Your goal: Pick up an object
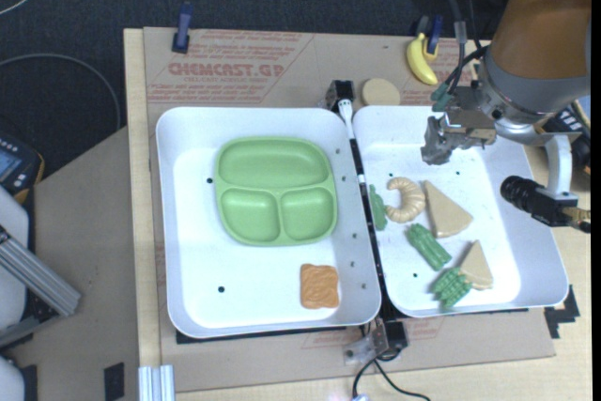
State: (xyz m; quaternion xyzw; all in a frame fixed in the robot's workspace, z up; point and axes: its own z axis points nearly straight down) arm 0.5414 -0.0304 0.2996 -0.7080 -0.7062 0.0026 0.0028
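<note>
Grey metal jaws (pixel 438 151) are hanging over the upper part of the right bin (pixel 526 291); their spacing cannot be told, and nothing is showing between them. Just below, a curved tan croissant (pixel 407 198) is lying beside a pale wedge (pixel 445 213) and ridged green pieces (pixel 429 248). The left bin (pixel 178 202) is carrying a smooth green divided plate (pixel 277 191) and an orange waffle (pixel 319 285).

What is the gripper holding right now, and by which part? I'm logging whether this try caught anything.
Nothing. The gripper hangs above bare floor in the right bin, apart from the croissant, with no object between its fingers.
</note>
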